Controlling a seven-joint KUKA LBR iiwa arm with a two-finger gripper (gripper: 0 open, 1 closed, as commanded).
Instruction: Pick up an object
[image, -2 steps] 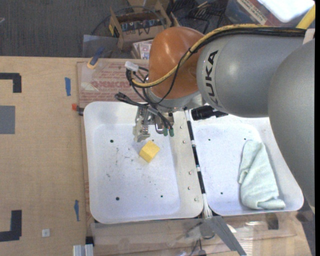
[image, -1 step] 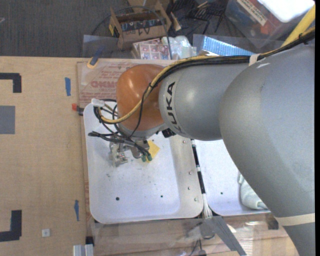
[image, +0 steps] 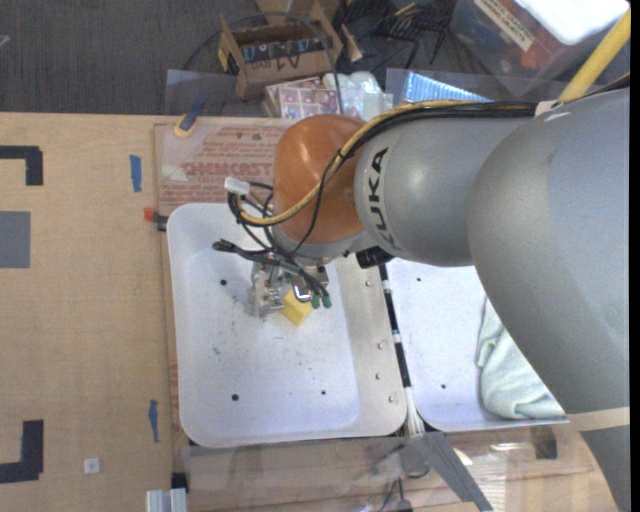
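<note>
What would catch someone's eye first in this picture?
The big grey arm with its orange band sweeps in from the right over the left bin. Below it, the pincer sits by a small yellow block. A pale cloth lies in the right bin.

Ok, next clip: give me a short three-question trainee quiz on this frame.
1. True or false: the yellow block lies in the left bin.
2. What lies in the right bin? A) a pale cloth B) a red ball C) a metal spoon
3. Which bin is the gripper over?

Key: 1 true. 2 A, the pale cloth. 3 the left bin, beside the yellow block.
</note>
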